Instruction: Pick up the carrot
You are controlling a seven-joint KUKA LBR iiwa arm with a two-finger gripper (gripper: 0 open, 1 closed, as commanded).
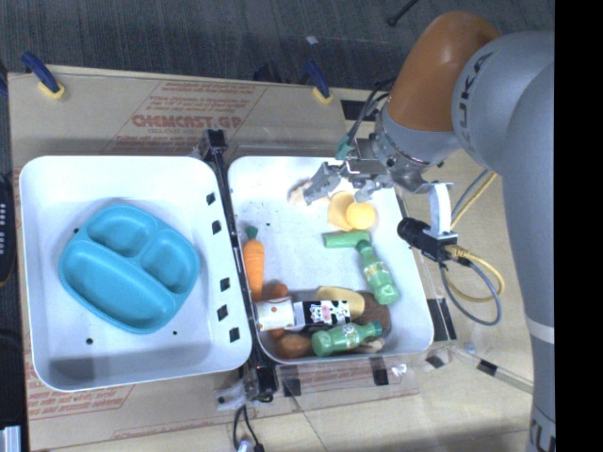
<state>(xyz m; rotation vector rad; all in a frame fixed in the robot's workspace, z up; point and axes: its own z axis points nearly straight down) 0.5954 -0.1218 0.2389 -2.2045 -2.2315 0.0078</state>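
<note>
The orange carrot (254, 266), with a green top, lies in the right bin (283, 182) against its left wall, pointing toward the near end. My gripper (336, 186) hangs over the far part of the same bin, up and to the right of the carrot. It is open with nothing between its fingers. A clear stretch of bin floor separates the two.
A yellow round fruit (353, 214) sits just below the gripper. A green bottle (369, 261) lies at the right. Several items crowd the near end, among them another green bottle (345, 337) and a cow-patterned carton (325, 311). A blue compartment plate (130, 266) lies in the left bin (47, 186).
</note>
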